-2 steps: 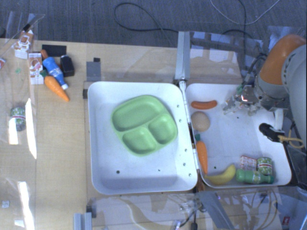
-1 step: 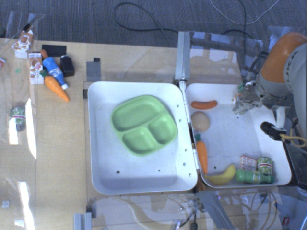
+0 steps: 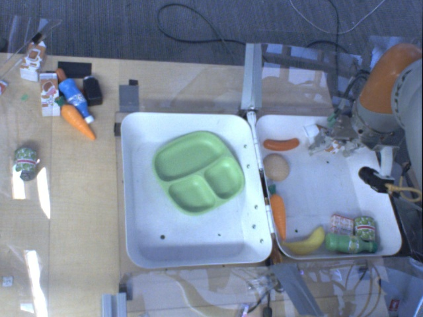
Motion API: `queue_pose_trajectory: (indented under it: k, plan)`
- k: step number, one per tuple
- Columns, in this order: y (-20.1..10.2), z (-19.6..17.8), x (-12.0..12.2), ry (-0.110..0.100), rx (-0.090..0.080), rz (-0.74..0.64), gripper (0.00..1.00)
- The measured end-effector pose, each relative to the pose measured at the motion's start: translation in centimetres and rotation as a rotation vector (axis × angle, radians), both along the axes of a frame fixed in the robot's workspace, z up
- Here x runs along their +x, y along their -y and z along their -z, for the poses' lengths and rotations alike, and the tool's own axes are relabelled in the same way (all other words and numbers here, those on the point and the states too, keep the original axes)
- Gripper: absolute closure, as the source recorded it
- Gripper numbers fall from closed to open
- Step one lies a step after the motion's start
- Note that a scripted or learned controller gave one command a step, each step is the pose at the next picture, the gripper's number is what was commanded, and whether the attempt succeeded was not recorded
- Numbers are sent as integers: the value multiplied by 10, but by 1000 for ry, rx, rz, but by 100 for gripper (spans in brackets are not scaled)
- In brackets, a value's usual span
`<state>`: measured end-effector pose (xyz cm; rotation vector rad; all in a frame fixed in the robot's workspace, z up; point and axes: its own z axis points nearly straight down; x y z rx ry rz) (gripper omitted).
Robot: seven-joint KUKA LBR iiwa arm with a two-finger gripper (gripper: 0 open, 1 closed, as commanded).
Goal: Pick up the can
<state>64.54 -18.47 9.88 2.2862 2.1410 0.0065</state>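
The can (image 3: 364,227) is standing in the right bin (image 3: 330,183), at its near right corner, squeezed between a small carton (image 3: 341,224) and a green bottle (image 3: 350,244). The gripper (image 3: 334,140) is hanging over the bin's far right edge, well apart from the can; its grip cannot be told. Bare floor is lying between them.

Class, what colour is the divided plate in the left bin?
Light green: the divided plate, seen clearly in the camera view.
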Motion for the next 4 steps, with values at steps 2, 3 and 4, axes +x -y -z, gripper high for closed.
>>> queue_pose_trajectory:
  k: [2,3,4]
  plan:
    - [-1,-12,1,1,-3,-8,0]
    - [-13,14,13,-53,1,114,0]
    - [-30,16,7,-75,-10,458,0]
